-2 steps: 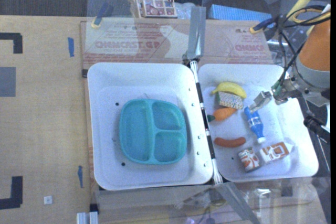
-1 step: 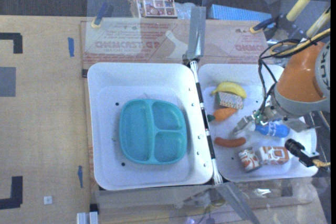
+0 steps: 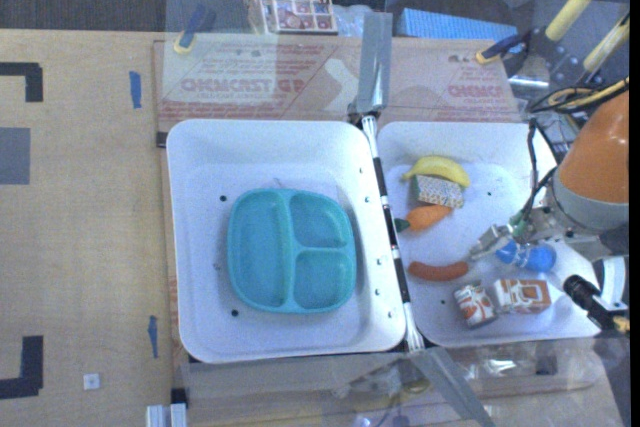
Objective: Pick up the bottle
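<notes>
Claw (image 3: 497,243) sits low in the right bin (image 3: 480,330), metal fingers splayed leftward, right beside the blue bottle (image 3: 530,257). Fingers look parted, nothing between them. Bottle lies just right of the fingertips, partly under the wrist, so touching or just apart: can't call it.

Bottle is mid-right of the bin floor, on its side as far as I can tell, not lifted. Just below it: two small red-and-white cartons (image 3: 505,299). Left of it: sausage (image 3: 438,269), further up a carrot (image 3: 428,216), a small patterned box (image 3: 440,191), and a banana (image 3: 436,169).

Left bin (image 3: 190,155) holds a teal divided plate (image 3: 291,251), not relevant.

Progress, my read: approach done, grasp not made, lift not started. Left to do: centre on the bottle, close, raise. Risk: fingers sit off to the bottle's left, so closing here may catch nothing.
</notes>
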You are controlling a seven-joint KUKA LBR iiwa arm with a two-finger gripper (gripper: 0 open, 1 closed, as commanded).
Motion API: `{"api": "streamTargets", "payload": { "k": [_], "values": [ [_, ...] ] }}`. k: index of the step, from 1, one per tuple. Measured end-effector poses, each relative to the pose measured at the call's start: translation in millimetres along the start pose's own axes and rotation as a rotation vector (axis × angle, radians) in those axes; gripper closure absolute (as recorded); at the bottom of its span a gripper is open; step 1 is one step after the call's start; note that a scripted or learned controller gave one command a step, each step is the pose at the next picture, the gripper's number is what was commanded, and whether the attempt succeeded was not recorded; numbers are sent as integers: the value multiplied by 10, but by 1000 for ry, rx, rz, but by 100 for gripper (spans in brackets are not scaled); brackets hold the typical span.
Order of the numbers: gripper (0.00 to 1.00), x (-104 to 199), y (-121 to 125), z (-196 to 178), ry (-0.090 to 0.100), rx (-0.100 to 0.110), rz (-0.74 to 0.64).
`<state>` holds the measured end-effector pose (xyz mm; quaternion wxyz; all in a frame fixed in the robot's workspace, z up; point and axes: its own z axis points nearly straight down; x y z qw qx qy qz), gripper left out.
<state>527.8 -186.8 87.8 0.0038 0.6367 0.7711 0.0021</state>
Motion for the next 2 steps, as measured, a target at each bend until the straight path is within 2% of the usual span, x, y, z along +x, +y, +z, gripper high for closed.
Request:
{"api": "streamTargets", "payload": {
  "k": [1, 2],
  "values": [
    [100, -13, 7, -108, -1, -4, 2],
    [100, 481, 194, -823, 2, 7, -32]
  ]
}}
